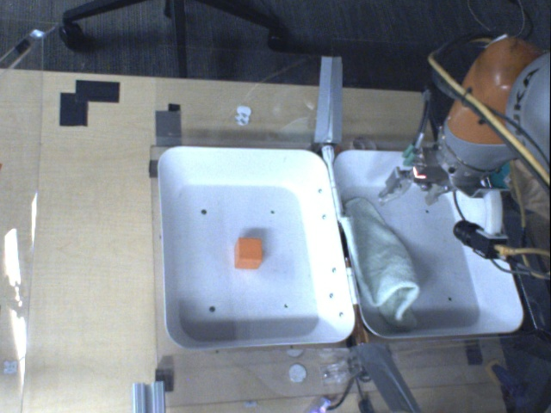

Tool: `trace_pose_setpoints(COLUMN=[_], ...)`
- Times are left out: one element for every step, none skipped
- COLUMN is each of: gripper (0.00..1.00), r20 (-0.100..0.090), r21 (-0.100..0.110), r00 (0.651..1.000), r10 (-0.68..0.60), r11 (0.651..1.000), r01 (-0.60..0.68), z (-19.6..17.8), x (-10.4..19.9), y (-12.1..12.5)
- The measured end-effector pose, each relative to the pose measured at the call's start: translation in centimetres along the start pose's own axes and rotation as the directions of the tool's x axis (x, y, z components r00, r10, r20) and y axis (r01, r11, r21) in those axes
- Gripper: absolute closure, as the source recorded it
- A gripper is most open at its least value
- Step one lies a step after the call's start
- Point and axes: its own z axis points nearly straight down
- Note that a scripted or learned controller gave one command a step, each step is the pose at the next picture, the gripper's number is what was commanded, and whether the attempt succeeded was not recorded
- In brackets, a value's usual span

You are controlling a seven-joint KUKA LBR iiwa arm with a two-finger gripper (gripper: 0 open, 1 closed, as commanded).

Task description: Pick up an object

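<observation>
A small orange cube [249, 253] lies near the middle of the left bin [185, 317]. In the right bin [482, 317] a rolled pale green cloth [382, 260] lies along the left wall. My gripper [417, 179] hangs over the far part of the right bin, above and to the right of the cloth's far end. Its fingers [395, 184] look spread apart with nothing between them. The orange band of the arm [492, 84] shows at the upper right.
A metal divider post [327, 101] stands at the back between the two bins. Cables [482, 239] run along the right bin's right side. A black chair base [172, 7] stands on the floor beyond the bench.
</observation>
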Motion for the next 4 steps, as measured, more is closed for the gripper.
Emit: trace_pose_setpoints(gripper=[0.00,0.00,0.00,1.00], r20=[0.001,0.001,0.002,0.005], r21=[-0.005,-0.006,-0.007,-0.016], r00=[1.000,1.000,0.996,0.996], r10=[-0.013,-0.010,-0.089,-0.094], r11=[1.000,1.000,0.996,0.995], r01=[0.013,0.010,0.089,0.094], z=[8.9,-0.2,9.7,8.3], x=[-1.3,2.6,0.5,0.6], y=[0.5,3.9,7.0,7.3])
